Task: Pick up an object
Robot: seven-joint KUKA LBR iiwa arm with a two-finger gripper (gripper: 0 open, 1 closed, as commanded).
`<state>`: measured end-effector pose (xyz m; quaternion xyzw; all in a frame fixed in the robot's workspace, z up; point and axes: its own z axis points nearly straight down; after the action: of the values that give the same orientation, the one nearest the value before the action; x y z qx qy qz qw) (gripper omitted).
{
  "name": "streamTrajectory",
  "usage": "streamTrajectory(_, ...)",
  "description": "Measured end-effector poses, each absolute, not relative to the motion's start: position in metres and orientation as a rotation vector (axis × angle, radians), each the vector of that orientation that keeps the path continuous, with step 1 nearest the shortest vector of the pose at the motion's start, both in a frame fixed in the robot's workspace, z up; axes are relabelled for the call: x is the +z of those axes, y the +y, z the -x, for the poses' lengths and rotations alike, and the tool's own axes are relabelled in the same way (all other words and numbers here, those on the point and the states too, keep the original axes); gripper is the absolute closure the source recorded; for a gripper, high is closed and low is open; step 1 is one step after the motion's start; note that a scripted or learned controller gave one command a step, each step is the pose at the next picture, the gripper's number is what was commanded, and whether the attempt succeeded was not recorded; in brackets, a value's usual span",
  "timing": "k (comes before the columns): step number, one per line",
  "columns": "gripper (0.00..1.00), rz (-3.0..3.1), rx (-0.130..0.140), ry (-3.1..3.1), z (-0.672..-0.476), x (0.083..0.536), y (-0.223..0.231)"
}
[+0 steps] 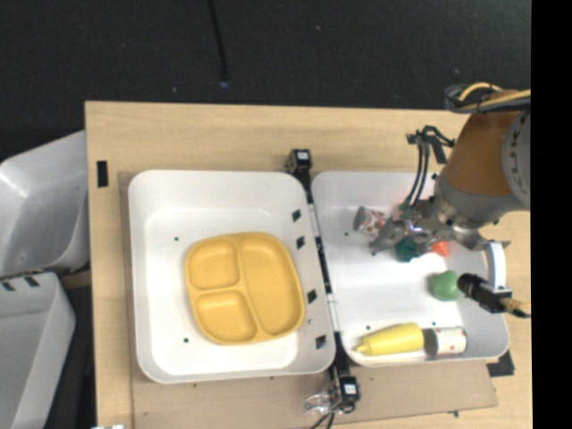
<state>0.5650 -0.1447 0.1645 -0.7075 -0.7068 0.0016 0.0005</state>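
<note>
My gripper hangs low over the upper middle of the right bin, with the grey and orange arm coming in from the right. A small teal object lies just below and right of it, very close to the gripper; whether they touch is unclear. A small orange-red piece sits to the right of the teal one. A green ball rests lower right. Along the bin's front wall lies a yellow bottle with a white cap end.
The left bin holds a yellow divided plate in its middle. Bare wooden bench surrounds both bins. Cables loop down beside the arm above the right bin.
</note>
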Motion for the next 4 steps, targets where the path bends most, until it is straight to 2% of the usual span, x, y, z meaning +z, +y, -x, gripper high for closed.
streamTrajectory(1,0.0,2.223,0.005,-2.217,-0.565,0.122,-0.149)
streamTrajectory(2,0.0,2.226,0.003,-2.217,-0.565,0.1,-0.15)
streamTrajectory(3,1.0,2.232,-0.002,-2.214,-0.566,0.112,-0.151)
streamTrajectory(4,1.0,2.233,-0.004,-2.218,-0.573,0.164,-0.161)
